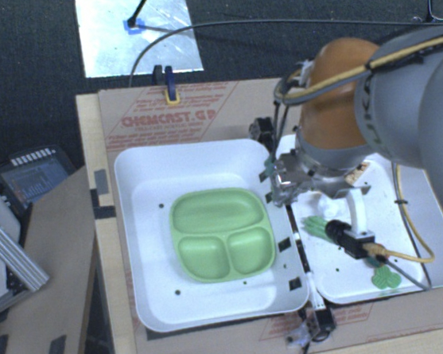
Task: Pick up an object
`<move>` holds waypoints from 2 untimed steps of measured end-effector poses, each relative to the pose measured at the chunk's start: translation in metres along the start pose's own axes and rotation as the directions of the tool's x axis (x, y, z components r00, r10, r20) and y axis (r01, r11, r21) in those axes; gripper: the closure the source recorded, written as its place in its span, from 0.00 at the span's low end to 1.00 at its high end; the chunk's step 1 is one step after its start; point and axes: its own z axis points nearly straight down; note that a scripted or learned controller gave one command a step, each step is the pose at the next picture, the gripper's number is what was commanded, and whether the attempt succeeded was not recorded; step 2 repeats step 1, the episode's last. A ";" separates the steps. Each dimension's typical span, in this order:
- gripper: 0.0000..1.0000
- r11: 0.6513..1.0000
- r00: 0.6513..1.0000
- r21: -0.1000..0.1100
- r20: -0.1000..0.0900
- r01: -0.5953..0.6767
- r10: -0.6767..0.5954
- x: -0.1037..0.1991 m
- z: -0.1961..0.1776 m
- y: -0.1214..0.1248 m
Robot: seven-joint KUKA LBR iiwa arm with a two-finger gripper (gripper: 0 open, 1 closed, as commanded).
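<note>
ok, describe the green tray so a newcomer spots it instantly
Start at the two white bins; take the left bin, away from the arm. The green tray lies flat near its middle. It is pale green, rounded, with three compartments: one wide one at the far side, two smaller ones at the near side. Nothing else lies in that bin.

Cardboard sheet under bins reads "CHEMCAST"

A shiny silver foil sheet lies on the dark floor at the top, with a small blue piece on it. A brown cardboard sheet with red lettering lies under both bins, a blue and yellow clamp at its upper edge. A handheld control pendant with a screen rests at the left, near an aluminium rail.
</note>
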 end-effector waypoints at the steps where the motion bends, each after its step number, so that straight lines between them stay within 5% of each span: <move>1: 1.00 1.000 1.000 0.000 0.000 0.000 0.000 0.055 0.005 0.000; 2: 1.00 1.000 1.000 0.000 0.000 0.000 0.000 0.055 0.005 0.000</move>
